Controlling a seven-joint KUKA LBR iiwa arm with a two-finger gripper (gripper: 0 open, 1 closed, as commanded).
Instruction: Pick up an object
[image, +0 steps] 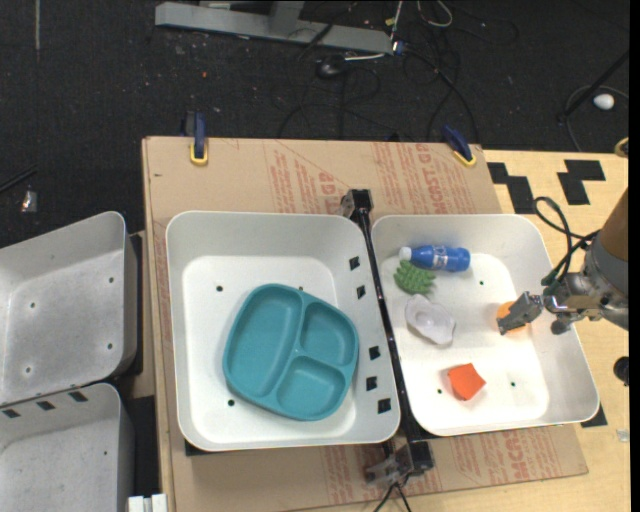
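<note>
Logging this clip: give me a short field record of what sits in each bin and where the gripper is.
left bin: teal divided plate
right bin: blue bottle, green toy, pale clear piece, orange block
gripper: over the right bin's right side, beside its wall
held object: cannot tell
arm: enters from the right edge
bench surface: cardboard sheet, clamped at the far edge

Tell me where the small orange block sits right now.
The small orange block lies in the right-hand white bin, near its front edge, just below the pale translucent cup.
</note>
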